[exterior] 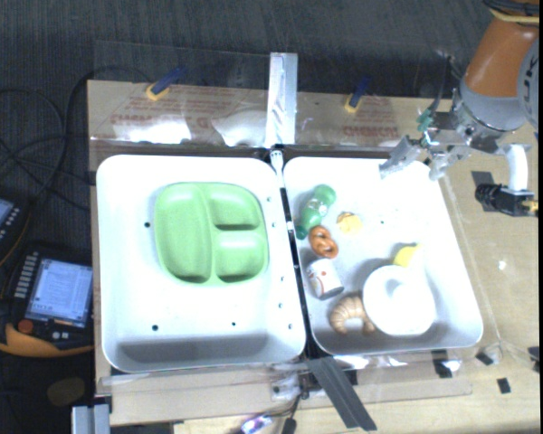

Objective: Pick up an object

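End effector (414, 155): you see it above the right bin's (452, 233) far rim, holding nothing; fingers spread apart.
Right bin: green bottle (315, 208), pretzel (323, 240), small yellow piece (347, 221), white cup (323, 278), croissant (348, 312), white bowl (398, 300).
Left bin (127, 269): green divided tray (210, 231).

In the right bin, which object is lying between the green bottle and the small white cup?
In the camera view, an orange pretzel-shaped toy lies between the green bottle and the small white cup.
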